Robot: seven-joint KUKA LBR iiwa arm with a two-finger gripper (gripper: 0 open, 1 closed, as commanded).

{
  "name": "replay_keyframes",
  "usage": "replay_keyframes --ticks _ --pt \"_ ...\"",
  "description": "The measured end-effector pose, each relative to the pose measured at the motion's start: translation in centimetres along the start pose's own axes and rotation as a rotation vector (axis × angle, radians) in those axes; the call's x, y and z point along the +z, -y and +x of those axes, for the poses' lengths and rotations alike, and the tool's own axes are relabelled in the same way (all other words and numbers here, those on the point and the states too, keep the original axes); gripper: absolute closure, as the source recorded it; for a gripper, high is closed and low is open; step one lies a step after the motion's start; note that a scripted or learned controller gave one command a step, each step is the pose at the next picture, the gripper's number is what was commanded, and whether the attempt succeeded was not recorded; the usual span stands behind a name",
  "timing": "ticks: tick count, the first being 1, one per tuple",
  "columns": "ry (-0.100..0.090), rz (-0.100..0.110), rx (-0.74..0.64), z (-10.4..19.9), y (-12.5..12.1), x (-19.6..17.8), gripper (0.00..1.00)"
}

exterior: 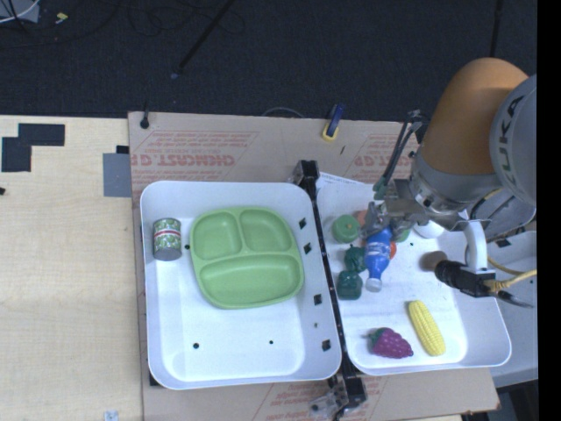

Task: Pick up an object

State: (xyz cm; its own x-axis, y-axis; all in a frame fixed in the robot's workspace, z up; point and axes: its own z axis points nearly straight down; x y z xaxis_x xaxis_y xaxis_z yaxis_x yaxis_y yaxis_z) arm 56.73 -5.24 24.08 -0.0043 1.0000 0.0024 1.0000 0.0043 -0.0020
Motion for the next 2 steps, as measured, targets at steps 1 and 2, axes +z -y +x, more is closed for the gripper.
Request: replay_keyframes --ticks 1,2 --pt "0.000 0.000 0.000 4.8 -1.4 0.1 1.00" --pt "0.001 0.004 0.003 7.3 -1.3 2.3 1.00"
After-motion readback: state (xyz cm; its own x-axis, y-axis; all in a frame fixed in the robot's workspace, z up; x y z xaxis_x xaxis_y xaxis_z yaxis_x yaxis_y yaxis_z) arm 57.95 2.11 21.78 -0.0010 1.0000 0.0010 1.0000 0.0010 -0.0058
